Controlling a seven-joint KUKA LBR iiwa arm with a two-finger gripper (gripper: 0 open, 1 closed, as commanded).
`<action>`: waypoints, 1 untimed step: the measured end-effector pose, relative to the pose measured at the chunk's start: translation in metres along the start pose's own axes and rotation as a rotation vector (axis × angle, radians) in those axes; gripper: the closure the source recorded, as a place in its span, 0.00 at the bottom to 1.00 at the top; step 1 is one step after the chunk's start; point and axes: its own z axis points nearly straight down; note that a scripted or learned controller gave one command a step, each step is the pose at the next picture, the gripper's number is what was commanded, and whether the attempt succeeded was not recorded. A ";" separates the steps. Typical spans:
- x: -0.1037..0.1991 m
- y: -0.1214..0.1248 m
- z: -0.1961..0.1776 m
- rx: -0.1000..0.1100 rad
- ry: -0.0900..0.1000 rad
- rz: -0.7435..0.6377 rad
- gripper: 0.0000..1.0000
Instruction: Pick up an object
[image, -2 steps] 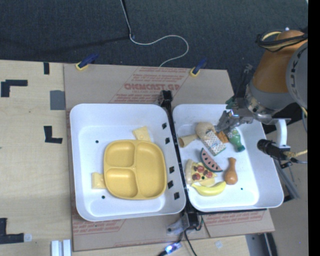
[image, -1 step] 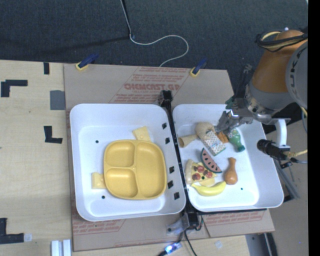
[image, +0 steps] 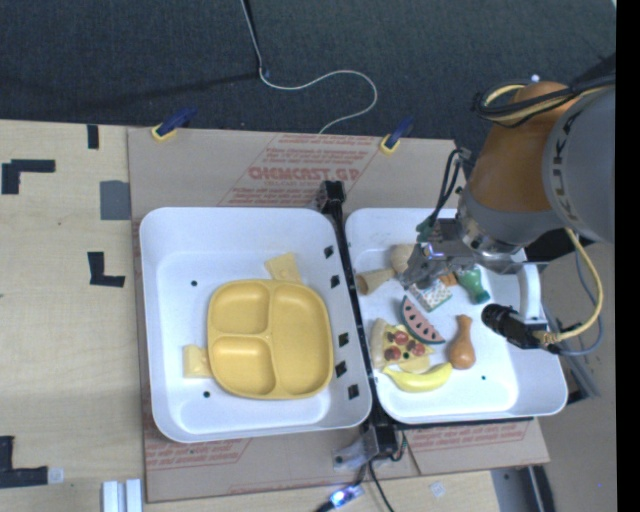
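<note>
The arm (image: 520, 170) hides part of the right bin (image: 530, 400).

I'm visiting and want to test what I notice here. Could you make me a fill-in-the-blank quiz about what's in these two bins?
1. The yellow divided plate lies in the ____ bin in the camera view.
2. The banana lies in the same bin as the watermelon slice, nearer the bin's ____ edge.
3. The plate has ____ compartments.
4. The end effector hangs over the ____ bin.

Missing words: left; front; three; right
</note>
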 end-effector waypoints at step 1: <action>0.055 -0.025 0.007 0.001 0.000 0.000 1.00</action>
